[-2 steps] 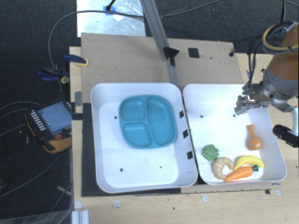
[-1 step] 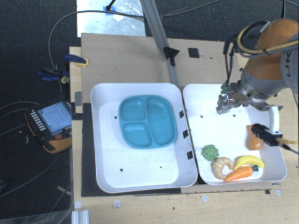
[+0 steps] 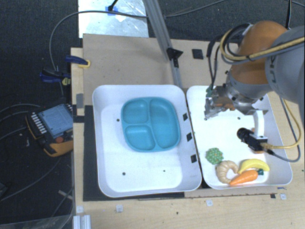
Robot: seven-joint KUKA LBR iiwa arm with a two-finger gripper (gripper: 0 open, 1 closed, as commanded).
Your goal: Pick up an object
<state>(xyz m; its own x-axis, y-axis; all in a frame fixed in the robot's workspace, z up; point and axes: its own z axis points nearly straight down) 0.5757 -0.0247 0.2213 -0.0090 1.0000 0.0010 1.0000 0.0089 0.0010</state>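
Camera view: we see two white bins side by side on the bench. The left bin (image 3: 109, 171) holds a blue divided plate (image 3: 150, 124), three compartments, lying flat near its middle. The right bin (image 3: 200, 142) has a cluster of toy food at its near end: a green broccoli piece (image 3: 214, 154), a tan croissant (image 3: 226, 170) just below it, an orange carrot (image 3: 244, 177) touching the croissant's right side, and a yellow banana (image 3: 253, 164) just above the carrot.

The arm (image 3: 267, 51) comes in from the right w/ its orange band high up. The gripper (image 3: 209, 109) hangs over the far end of the right bin, well apart from the food; whether it's wide or narrow we can't tell, and nothing's visible in it.

Cables loop around the wrist. Off the bench's left lies a pendant w/ a screen (image 3: 51, 128).
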